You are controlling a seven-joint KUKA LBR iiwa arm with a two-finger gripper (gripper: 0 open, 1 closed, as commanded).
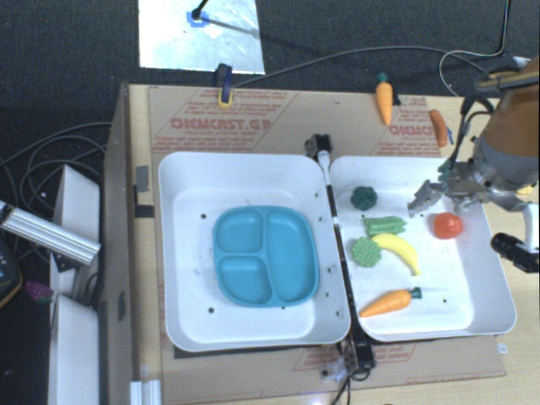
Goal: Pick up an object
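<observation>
Hovering over the right bin (498, 302), the gripper (432, 194) is seen beside the tomato (446, 224) — fingers spread, nothing held.

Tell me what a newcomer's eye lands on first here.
First the sky-blue plastic divided plate, alone in the left white bin. Next the toy food in the right white bin: a yellow banana, an orange carrot and a red tomato. The grey metal gripper hangs beside the tomato.
</observation>
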